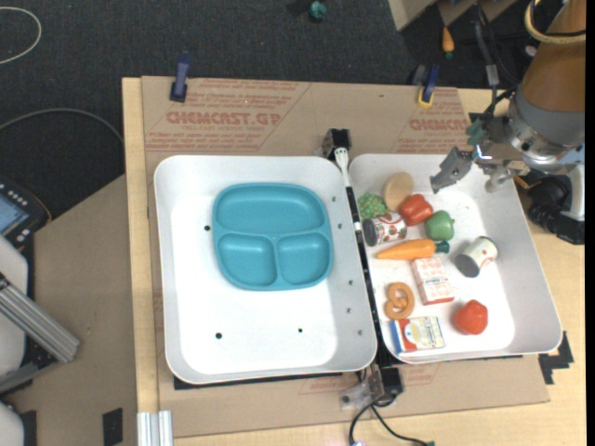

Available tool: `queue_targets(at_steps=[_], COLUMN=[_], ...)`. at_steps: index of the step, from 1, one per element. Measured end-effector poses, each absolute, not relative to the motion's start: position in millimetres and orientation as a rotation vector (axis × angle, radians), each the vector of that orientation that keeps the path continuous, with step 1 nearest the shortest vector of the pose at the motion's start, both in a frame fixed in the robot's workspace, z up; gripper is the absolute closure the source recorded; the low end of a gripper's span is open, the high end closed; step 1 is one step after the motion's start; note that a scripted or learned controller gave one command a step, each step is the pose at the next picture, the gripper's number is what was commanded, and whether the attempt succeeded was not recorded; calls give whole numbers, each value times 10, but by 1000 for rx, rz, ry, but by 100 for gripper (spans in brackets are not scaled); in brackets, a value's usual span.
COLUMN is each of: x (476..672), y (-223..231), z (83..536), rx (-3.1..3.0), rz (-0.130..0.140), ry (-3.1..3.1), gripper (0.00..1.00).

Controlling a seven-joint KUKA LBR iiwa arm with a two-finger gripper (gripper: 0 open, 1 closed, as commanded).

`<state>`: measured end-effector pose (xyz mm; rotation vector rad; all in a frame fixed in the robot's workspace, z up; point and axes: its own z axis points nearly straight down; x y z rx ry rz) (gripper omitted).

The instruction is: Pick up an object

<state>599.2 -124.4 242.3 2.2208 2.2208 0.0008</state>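
The gripper [472,168] hangs with fingers spread and nothing between them over the right bin's [535,277] far edge. The red pepper [416,209] lies near that edge, crowded by neighbours; a straight descent with fingers straddling it should suit.

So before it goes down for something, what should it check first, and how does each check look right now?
1. Gripper carries nothing: ok, nothing shows between its jaws.
2. Jaws spread wide enough: ok, they stand apart.
3. Gripper over the right bin, where the objects lie: ok, above its far end.
4. A target standing free: ok, the red tomato has bare floor around it.
5. Crowded spots avoided: not ok, the carrot, can and red pepper sit packed together.
6. Height above the objects: cannot tell from this slanted view.
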Motion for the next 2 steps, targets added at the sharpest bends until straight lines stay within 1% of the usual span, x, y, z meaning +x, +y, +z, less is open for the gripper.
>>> queue_targets(at_steps=[1, 2], x=[5821, 5819], y=[77, -14], z=[3416, 3460], rx=[2200, 2217], rz=[20, 5], ry=[2235, 2221], gripper=[0, 100])
